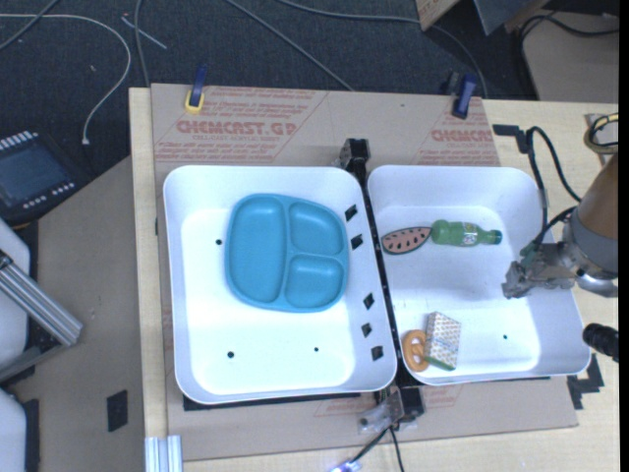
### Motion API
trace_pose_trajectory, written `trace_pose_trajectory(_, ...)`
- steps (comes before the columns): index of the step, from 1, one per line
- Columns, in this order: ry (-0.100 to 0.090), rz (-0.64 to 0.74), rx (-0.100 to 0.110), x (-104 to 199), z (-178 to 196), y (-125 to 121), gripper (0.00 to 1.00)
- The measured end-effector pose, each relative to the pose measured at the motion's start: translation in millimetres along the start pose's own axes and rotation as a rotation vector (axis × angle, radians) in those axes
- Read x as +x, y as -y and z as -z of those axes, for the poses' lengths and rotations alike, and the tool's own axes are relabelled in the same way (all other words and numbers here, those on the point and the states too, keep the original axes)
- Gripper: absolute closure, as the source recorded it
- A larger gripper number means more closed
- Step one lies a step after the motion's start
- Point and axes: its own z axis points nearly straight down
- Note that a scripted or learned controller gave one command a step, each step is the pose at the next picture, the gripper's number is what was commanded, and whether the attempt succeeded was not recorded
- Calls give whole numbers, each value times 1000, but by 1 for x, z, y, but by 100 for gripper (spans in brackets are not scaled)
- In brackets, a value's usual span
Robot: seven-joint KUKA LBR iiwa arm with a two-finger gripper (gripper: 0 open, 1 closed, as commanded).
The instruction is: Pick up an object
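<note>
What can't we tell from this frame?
- Claw, camera view: too small and dark to tell its state.
- Arm: cut off by the right edge.
- Pretzel: partly covered by the packet.
- Bottle label: too small to read.

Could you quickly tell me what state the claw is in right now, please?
Claw: low over the right bin, nothing visibly held; open or shut cannot be told.
</note>
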Motion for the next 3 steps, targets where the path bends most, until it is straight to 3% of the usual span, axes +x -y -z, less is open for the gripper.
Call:
trace_pose_trajectory(2,1,1,-3,-3,107,-9,100)
trace_pose_trajectory(3,-4,5,4,45,113,-13,100)
